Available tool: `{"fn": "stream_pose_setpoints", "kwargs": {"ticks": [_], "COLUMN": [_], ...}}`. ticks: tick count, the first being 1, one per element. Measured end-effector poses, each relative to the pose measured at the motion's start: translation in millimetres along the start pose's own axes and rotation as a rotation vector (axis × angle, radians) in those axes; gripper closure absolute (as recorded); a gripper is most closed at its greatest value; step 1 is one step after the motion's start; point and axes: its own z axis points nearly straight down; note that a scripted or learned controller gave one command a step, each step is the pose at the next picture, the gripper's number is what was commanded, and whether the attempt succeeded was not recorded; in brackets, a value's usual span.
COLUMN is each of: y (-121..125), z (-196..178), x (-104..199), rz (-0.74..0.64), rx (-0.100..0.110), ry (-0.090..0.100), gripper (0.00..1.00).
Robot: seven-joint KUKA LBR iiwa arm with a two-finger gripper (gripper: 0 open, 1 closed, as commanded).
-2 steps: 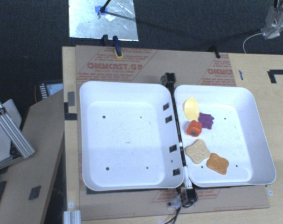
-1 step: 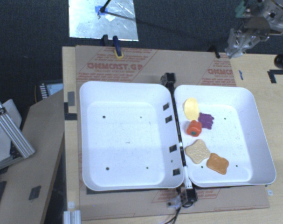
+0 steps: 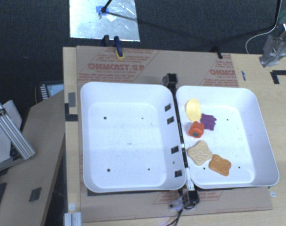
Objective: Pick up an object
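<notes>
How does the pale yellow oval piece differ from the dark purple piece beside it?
The pale yellow oval piece is smooth-edged and larger; the dark purple piece is smaller with a ragged outline. The yellow one lies nearer the divider, the purple one further right. Both lie in the right white bin, close together.

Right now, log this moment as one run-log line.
stage: pre-grasp | gripper: top right, outside bins | right bin: yellow piece, purple piece, orange-red piece, two tan pieces | held: nothing seen
</notes>
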Motion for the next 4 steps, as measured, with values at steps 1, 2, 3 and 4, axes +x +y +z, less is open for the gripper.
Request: {"fn": "stream_pose_setpoints", "kwargs": {"ticks": [1, 2, 3, 4], "y": [-18.4, -54.1, -53.5, -53.1], "z": [175.6, 105.4, 77.5, 65.2], "x": [64.0, 120.2, 176.0, 241.9], "rz": [-0.009, -0.012, -0.011, -0.012], "rx": [0.022, -0.002, 0.002, 0.004], "ry": [0.002, 0.004, 0.003, 0.004], "gripper": [1.0, 1.0, 1.0, 1.0]}}
